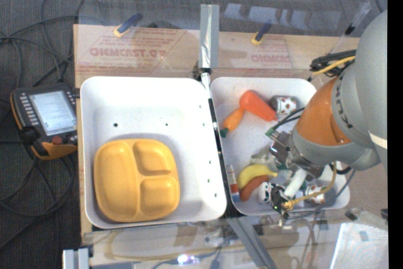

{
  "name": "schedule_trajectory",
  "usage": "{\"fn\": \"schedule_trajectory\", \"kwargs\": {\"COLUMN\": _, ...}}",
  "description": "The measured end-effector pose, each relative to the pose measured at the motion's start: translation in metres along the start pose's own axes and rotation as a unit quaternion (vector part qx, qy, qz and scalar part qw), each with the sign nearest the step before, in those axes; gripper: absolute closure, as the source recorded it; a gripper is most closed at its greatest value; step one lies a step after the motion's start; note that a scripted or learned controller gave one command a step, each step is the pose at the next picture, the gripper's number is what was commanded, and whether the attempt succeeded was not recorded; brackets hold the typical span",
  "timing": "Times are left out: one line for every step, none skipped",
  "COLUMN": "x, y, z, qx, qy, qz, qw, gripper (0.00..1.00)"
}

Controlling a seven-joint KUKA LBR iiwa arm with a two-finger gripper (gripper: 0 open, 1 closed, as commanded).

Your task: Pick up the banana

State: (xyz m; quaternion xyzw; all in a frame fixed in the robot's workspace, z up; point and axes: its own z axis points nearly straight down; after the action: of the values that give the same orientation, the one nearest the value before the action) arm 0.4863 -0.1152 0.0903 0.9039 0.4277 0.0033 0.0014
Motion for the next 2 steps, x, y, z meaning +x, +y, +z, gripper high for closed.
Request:
{"fn": "schedule_trajectory", "kwargs": {"x": 0.037, "y": 0.022, "z": 0.001, "qx": -0.001, "qy": -0.004, "qz": 0.073, "qw": 0.9973, "gripper": 0.00}}
{"fn": "schedule_trajectory", "kwargs": {"x": 0.094, "y": 0.056, "z": -0.183, "qx": 0.001, "qy": -0.006, "qz": 0.334, "qw": 0.9426, "gripper": 0.00}}
